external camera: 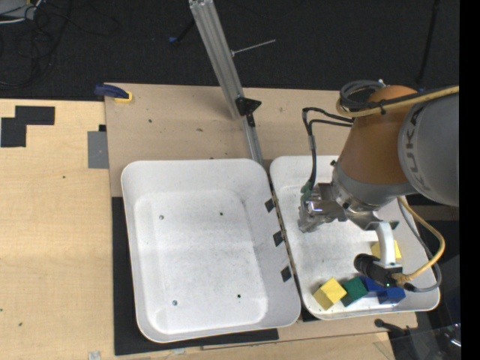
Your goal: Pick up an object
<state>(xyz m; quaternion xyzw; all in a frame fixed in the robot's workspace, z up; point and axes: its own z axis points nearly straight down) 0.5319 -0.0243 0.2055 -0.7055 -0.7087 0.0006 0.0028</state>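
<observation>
Two shallow white bins sit side by side on the bench, and the arm (397,148) hangs over the right bin (286,168), its grey-and-orange bulk covering much of that bin's far half. The gripper (310,217) is low over the right bin's left side, near the divider, with bare white floor beneath it. From where I stand I cannot tell whether it is open or closed, and I see nothing in it.

The things to pick lie well apart from it, bunched in the right bin's near corner: a yellow block (328,293), a green block (353,288) touching it, and a blue block (384,292) just beyond — the blue one is partly covered by the robot's own hardware, so its shape is hard to read.

The left bin (142,182) shows a few dark specks on its floor. Three small black clips (278,238) stand along the edge between the bins. A long aluminium rail (220,55) slants down from the back to that same edge. A blue-and-yellow clamp (113,92) grips the bench's far left corner.
</observation>
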